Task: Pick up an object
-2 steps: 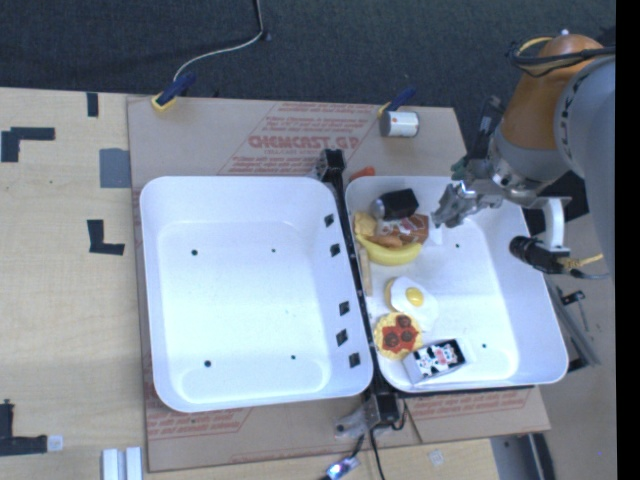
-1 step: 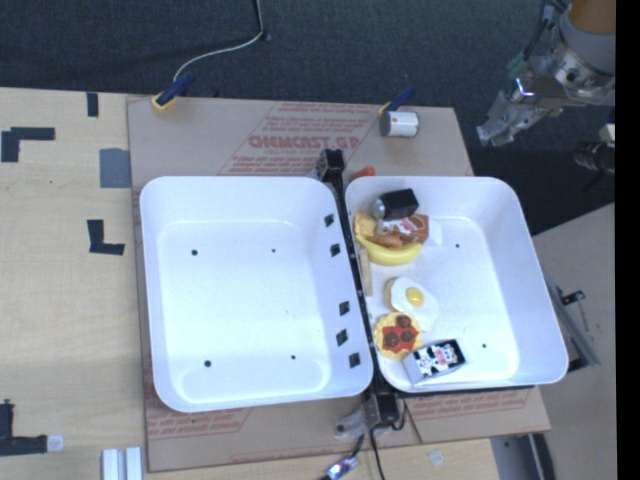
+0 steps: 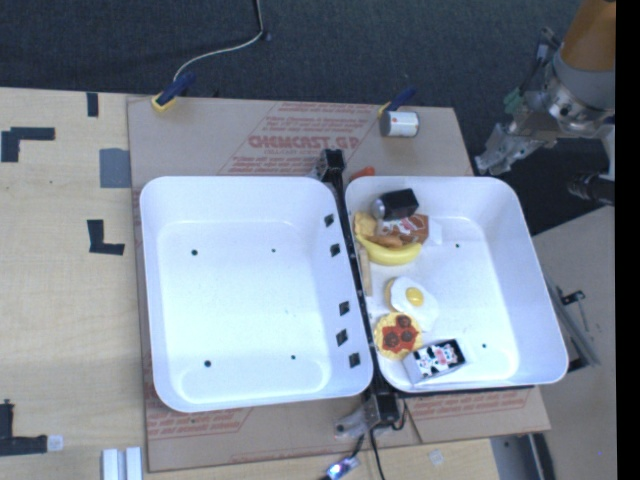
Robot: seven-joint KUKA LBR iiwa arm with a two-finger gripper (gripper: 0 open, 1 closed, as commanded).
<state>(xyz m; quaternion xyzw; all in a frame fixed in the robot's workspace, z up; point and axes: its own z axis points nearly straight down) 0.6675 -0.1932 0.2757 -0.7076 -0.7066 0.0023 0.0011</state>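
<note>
Objects for picking sit clustered in the right bin [image 3: 500, 268], a shallow glossy white plastic tray with rounded corners, all crowded against its left wall; the matching left bin [image 3: 240, 288] shows four dark dots on its floor. Largest first: curved yellow banana [image 3: 392, 252], smooth, with a small red-and-white item [image 3: 405, 230] on top, hard to identify; flat fried egg [image 3: 412, 299], white with round yolk; round pizza-like disc [image 3: 397, 335], red and orange; flat black-and-white patterned card [image 3: 437, 358] near the front wall; small black blocky piece [image 3: 397, 203], its metallic end unclear. Gripper [image 3: 505, 153] hangs outside the bin beyond its far right corner, well apart from the pile; claw state: cannot tell, too blurred. Arm is cut off at the frame's top right.
</note>
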